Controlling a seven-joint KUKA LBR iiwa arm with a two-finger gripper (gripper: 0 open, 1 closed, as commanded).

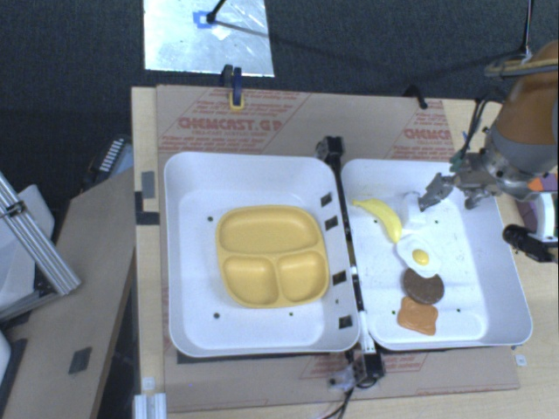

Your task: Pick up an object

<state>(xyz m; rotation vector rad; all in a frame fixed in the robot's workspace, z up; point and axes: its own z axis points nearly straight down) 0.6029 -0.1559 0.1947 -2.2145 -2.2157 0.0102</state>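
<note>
In the right bin (511,308) lie a yellow banana (382,216), a fried egg (417,255), a round brown patty (424,287) and an orange-brown piece of toast (417,317), lined up from the back towards the front. My gripper (449,201) hangs over the back of this bin, to the right of the banana and behind the egg. Its two fingers are spread open and nothing is between them. The grey arm with its orange band (528,112) comes in from the right.
A yellow divided plate (266,256) sits in the left bin (179,234). A black divider (341,234) runs between the two bins. A clamp (234,85) is fixed at the bench's back edge.
</note>
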